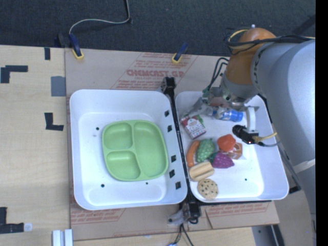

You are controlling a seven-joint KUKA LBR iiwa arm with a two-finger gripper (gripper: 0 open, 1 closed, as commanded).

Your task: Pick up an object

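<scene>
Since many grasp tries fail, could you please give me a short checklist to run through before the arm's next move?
1. Items to pick lie in the right bin: ok.
2. Tool is over the right bin, near its far left corner: ok.
3. Tool holds something: cannot tell.
4. Snack packet lies apart from the food cluster: ok.
5. Cookie lies unobstructed: ok.
6. Green tray sits in the left bin, away from the arm: ok.

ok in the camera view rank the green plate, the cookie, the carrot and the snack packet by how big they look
Largest to smallest:
1. green plate, by far
2. snack packet
3. carrot and cookie: look about alike, and the carrot is partly hidden by neighbouring toys, so I won't rank them.
</scene>
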